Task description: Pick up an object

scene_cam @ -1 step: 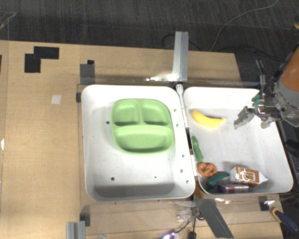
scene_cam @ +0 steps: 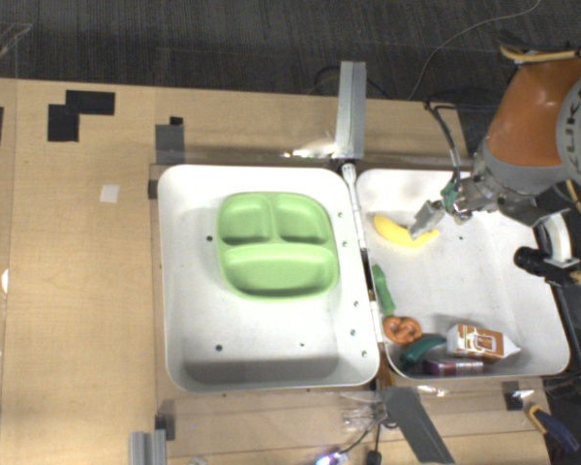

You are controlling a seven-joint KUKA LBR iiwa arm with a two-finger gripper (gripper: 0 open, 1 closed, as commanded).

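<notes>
While the gripper (scene_cam: 427, 221) hangs just over the banana (scene_cam: 403, 233) in the right bin (scene_cam: 494, 289), upper right of frame, I cannot tell its state; next, a careful grab

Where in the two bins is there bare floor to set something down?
Right bin: bare floor between the banana and the clutter by its near wall, carton included. Left bin: bare strips around the green tray, widest along the near wall. The gripper crowds the banana.

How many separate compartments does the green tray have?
3. The green tray lies in the left bin: two smaller compartments side by side along its far edge, one wide compartment across its near edge.
</notes>
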